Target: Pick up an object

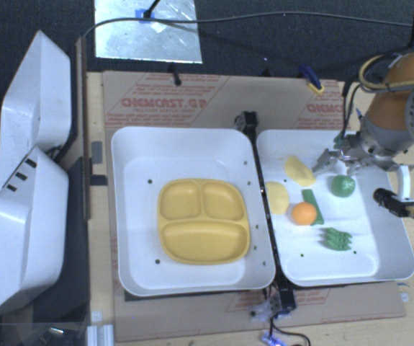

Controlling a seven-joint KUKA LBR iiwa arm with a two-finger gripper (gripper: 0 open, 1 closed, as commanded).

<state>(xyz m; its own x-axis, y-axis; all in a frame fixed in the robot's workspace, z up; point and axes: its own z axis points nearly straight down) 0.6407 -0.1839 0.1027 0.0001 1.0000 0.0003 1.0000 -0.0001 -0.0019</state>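
Your stock: pincer (342, 166) at right bin (390, 258) twelve o'clock, grip state unclear; green ball (343, 186) just below; orange ball (304, 213) at centre; yellow tray (204, 220) in left bin (131, 193).

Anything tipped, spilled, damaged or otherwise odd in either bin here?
Nothing stands out. The yellow divided plate lies flat in the left bin. The toy foods, including the orange ball and the green round piece, lie loose in the right bin, with the gripper above them.
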